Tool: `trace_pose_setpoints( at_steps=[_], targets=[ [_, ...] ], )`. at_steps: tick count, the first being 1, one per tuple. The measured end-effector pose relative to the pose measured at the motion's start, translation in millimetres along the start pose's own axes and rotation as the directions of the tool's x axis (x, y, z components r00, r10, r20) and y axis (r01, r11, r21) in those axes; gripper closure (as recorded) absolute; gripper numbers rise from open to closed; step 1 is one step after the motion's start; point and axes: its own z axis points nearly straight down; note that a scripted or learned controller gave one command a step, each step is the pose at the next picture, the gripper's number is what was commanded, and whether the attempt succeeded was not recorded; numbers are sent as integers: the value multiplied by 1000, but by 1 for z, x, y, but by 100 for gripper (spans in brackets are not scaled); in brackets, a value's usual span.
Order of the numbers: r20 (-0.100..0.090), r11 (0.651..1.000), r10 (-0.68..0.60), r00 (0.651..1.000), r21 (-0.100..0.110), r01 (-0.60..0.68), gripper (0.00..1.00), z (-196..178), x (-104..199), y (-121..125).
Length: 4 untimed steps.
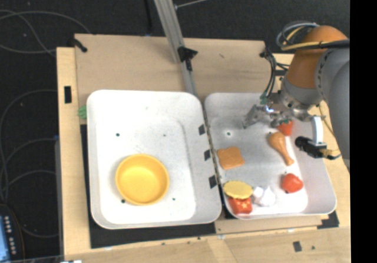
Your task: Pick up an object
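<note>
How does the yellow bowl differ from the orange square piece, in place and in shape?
The yellow bowl is round and hollow; the orange square piece is flat with corners. The bowl lies in the left bin, the square piece in the right bin. The bowl looks clearly larger. Both rest apart from other things.

Even overhead light, soft focus, faint shadows

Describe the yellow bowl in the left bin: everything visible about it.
The round yellow plastic-looking bowl sits upright in the shallow white left bin, toward its near left part. It has a smooth rim and a slightly darker, bare inside. It rests on the bin's floor, apart from the walls, far from the pincer.
</note>
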Motion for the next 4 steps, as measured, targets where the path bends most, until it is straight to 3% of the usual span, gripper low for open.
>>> trace_pose_setpoints(
  at_steps=[1,4],
  targets=[
    [3,1000,-3,1000,-3,3,100,-13,-1,1],
    [1,1000,1,1000,-3,-1,100,-178,-4,-3]
  ],
)
